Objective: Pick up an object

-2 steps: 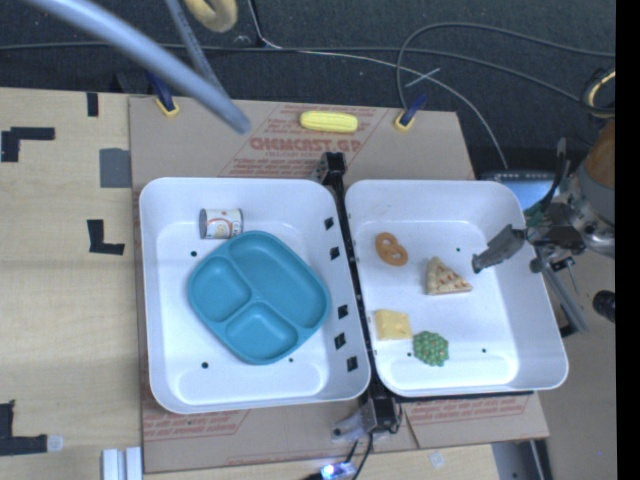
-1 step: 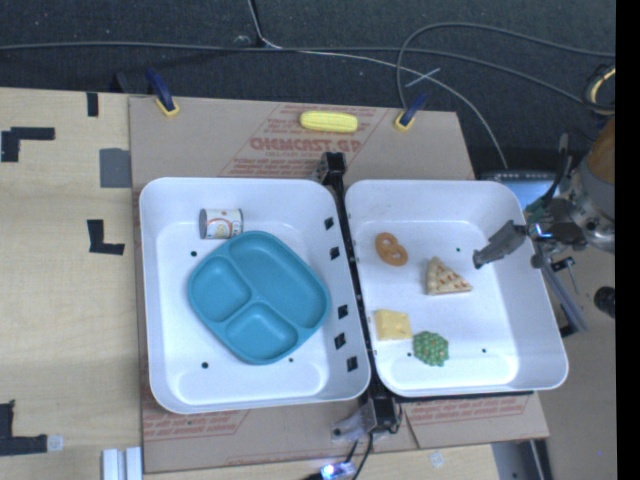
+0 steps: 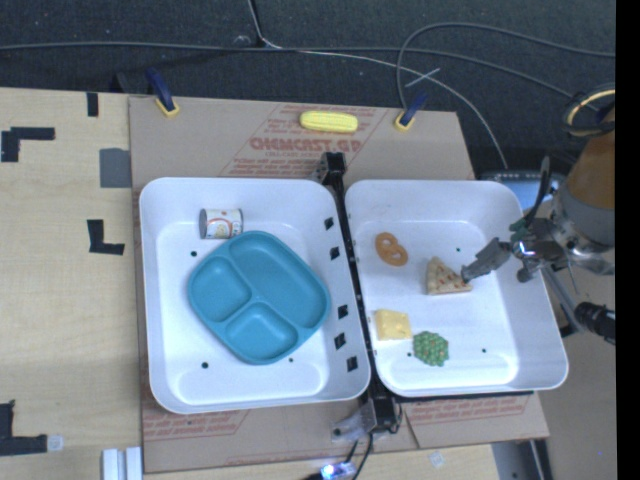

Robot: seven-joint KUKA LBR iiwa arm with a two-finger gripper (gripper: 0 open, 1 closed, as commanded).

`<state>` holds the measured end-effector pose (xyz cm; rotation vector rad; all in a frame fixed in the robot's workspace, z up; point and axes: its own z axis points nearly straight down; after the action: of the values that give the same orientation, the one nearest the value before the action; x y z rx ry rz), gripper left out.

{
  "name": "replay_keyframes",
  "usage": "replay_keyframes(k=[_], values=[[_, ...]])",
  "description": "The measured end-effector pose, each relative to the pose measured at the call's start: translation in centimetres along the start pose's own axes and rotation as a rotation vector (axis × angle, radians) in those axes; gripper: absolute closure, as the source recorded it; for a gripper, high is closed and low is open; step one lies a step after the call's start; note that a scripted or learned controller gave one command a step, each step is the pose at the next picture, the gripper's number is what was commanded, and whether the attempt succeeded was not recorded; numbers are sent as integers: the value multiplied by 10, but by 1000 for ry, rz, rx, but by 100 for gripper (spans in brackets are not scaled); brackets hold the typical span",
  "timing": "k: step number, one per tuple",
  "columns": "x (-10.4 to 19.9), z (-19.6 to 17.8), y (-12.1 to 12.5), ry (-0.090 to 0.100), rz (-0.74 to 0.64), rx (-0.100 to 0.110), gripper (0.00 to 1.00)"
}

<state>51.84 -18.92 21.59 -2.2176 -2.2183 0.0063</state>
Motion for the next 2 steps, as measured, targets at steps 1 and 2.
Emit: replay_keyframes(k=[1,2], values=[[-7,59,-6,1,1,1,0],[-6,104,-12,1,-1,0,0]])
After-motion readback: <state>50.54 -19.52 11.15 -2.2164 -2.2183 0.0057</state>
